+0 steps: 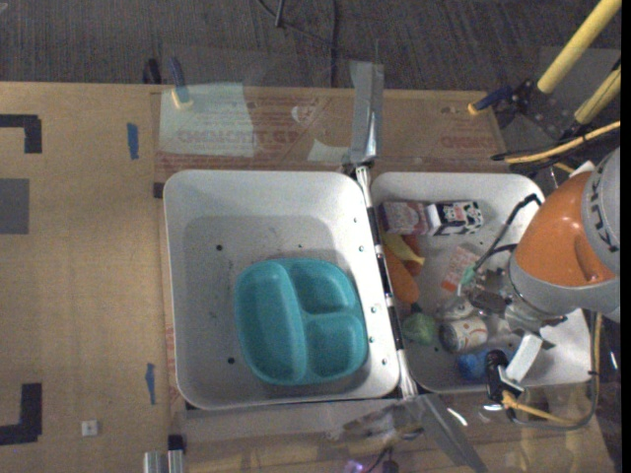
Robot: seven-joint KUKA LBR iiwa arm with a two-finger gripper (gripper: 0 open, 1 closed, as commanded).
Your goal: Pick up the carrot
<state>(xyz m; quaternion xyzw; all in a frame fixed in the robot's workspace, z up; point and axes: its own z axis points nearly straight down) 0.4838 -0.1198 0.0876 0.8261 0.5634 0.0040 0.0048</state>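
Note:
The carrot (400, 276) is an orange tapered piece lying along the left wall of the right bin (532, 187), just below a yellow item (405, 248). My gripper (477, 297) hangs over the middle of the right bin, to the right of the carrot and apart from it. It sits above a small can (461, 335) and beside an orange and white packet (457, 265). The arm's orange band (560, 245) and grey wrist cover the bin's right side.
The left bin (197, 254) holds a teal divided plate (299, 320). In the right bin lie a pink and white box (401, 216), a small black and white carton (458, 215), a green item (419, 328) and a blue item (471, 367). Clear plastic sheeting lies behind the bins.

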